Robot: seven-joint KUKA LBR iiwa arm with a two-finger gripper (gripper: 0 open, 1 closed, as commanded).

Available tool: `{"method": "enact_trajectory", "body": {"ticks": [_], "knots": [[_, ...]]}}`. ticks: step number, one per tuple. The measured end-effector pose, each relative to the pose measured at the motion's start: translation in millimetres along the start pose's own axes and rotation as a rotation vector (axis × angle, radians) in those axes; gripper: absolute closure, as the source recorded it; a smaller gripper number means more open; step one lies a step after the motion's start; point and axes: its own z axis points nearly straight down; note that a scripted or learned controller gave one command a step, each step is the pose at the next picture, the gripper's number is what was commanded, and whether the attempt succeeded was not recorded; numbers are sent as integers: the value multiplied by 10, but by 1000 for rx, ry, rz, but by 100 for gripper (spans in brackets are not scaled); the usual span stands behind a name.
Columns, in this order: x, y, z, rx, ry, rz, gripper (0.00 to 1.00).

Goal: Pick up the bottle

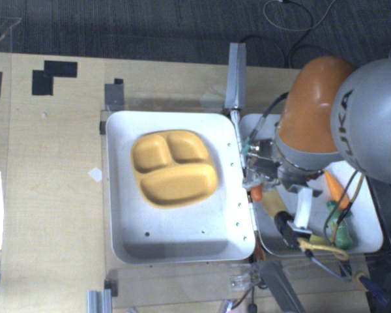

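Bottle [272, 204]? Hard to make out. Maybe the brown shape lying in the right bin [375, 238], close to the wall next to the left bin [117, 175], half hidden under the arm [371, 116]. Not sure of that. Looks to be lying down, long way running from the back of the bin toward the front, leaning a bit to the right. Cannot tell which end has the cap.

Seems to be the reaching step, with nothing lifted yet. Claw [256, 177] low over that same side of the right bin, just beside the brown shape. Cannot tell if spread, pressed together, or pinching anything.

Next, probably: line up across the short way of the bottle, go down, squeeze, lift straight up. Must stay off the bin wall. Must also miss the orange carrot [335, 186] and the green thing [343, 237] farther right. Yellow plate [174, 168] in the left bin, well apart, no trouble.
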Motion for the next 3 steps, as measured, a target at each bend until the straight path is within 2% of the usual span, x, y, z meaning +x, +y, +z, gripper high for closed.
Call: {"method": "enact_trajectory", "body": {"ticks": [1,2,3], "knots": [[661,-140,-281,0,-1,185,100],[785,-176,982,3,-1,368,100],[407,759,477,-1,0,411,100]]}}
